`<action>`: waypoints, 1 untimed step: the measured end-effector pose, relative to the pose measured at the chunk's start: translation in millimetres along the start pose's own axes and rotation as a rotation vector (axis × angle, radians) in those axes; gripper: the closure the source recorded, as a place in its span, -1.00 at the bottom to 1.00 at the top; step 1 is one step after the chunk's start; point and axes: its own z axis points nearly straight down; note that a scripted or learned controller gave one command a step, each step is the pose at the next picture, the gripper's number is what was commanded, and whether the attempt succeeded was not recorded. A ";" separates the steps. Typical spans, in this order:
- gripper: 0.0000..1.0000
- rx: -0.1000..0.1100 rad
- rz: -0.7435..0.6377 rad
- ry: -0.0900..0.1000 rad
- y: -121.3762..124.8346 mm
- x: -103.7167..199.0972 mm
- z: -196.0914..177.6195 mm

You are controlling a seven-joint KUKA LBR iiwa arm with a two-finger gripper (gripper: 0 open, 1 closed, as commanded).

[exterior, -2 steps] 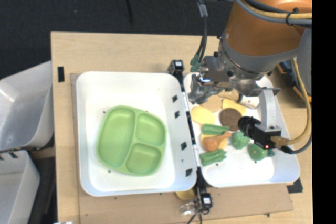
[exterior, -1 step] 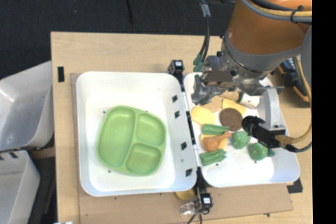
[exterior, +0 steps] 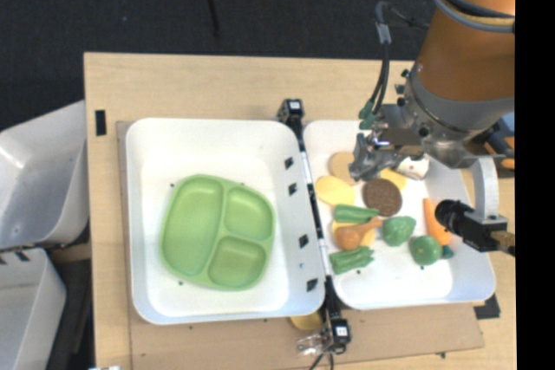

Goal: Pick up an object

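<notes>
While reaching over the right bin [exterior: 473,286] on the bench [exterior: 104,82], hangs with jaws [exterior: 373,153] in a state impossible to tell, the brown round toy patty [exterior: 381,197] just below them, among toy vegetables, no long axis.
</notes>
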 end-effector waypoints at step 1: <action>1.00 0.009 0.002 0.000 15.5 -55.7 117.8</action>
